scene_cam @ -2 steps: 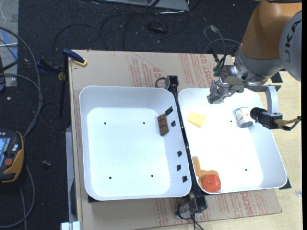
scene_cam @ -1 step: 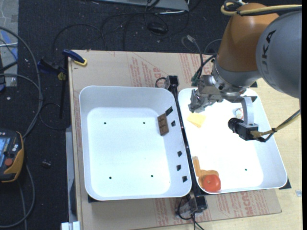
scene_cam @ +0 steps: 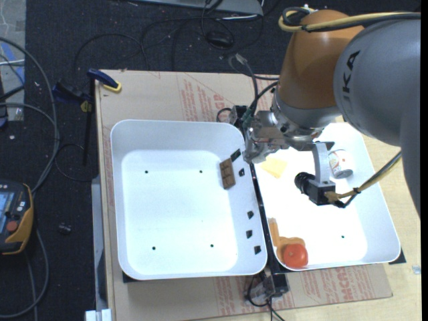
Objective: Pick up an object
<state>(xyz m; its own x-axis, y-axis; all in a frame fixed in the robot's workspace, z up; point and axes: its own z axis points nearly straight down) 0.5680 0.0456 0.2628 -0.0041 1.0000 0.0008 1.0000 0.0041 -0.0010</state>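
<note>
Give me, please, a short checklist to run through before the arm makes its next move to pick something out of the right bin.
1. Objects available in the right bin: ok. A yellow piece, a red ball, an orange piece and a small white cylinder lie there.
2. Tool over a target: cannot tell. It sits at the divider, near the yellow piece.
3. Tool finger state: cannot tell.
4. Anything held: cannot tell; nothing visible between fingers.
5. Brown block location: not ok for this pick; it rests against the left bin's right wall.
</note>
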